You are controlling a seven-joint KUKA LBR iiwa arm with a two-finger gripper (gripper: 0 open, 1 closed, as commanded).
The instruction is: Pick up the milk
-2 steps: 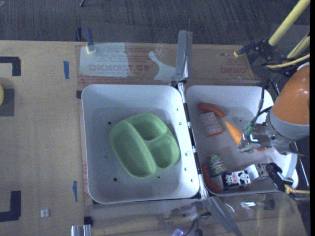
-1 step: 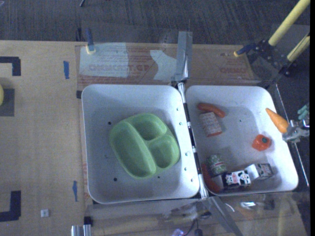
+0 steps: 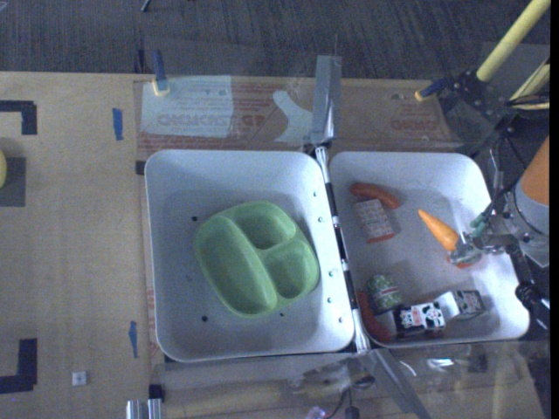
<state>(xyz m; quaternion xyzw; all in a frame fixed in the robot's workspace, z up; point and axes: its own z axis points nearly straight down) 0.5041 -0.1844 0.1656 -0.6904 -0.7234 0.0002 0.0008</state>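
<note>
The milk (image 3: 420, 319) is a small carton with black and white cow patches. It lies on its side near the front edge of the right bin (image 3: 410, 166). My gripper (image 3: 465, 251) hangs over the right side of that bin, beside the thick end of an orange carrot (image 3: 437, 227). It is well behind and to the right of the milk and does not touch it. Something small and reddish shows just under the gripper's tip.
Around the milk lie a green-labelled can (image 3: 382, 291), a small grey-white box (image 3: 468, 303) and a red item (image 3: 374, 321). A sausage (image 3: 374, 193) and a brown gridded packet (image 3: 377, 220) lie further back. The left bin (image 3: 175, 182) holds a green divided plate (image 3: 256, 257).
</note>
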